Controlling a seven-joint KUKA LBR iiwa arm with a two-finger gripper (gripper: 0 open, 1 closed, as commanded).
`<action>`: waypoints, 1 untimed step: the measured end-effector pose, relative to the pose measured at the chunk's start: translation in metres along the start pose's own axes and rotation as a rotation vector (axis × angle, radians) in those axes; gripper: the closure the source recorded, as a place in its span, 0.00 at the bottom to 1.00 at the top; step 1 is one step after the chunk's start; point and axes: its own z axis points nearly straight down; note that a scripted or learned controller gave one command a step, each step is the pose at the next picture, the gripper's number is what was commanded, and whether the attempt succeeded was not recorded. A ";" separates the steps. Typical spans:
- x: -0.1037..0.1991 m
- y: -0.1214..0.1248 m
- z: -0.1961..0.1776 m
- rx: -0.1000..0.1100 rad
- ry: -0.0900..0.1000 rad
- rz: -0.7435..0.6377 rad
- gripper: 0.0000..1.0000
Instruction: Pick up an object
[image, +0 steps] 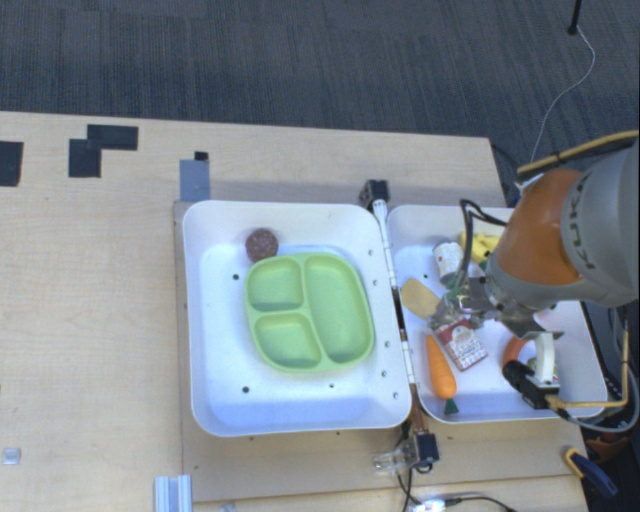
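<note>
Claw hovers low among the right bin's clutter, over a red-and-white packet; carrot just below. Grip unclear. Next: close, lift straight.

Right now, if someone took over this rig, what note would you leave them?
Tool: low in the right bin, over the clutter; its grip state cannot be read.
Right bin: carrot, small red-and-white packet, tan piece, white cup, yellow item.
Left bin: green divided tray, brown round item.
Done: nothing visibly lifted.
Left: grasp one object and raise it.
</note>
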 end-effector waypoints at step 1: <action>0.066 0.081 -0.086 0.010 0.003 -0.003 1.00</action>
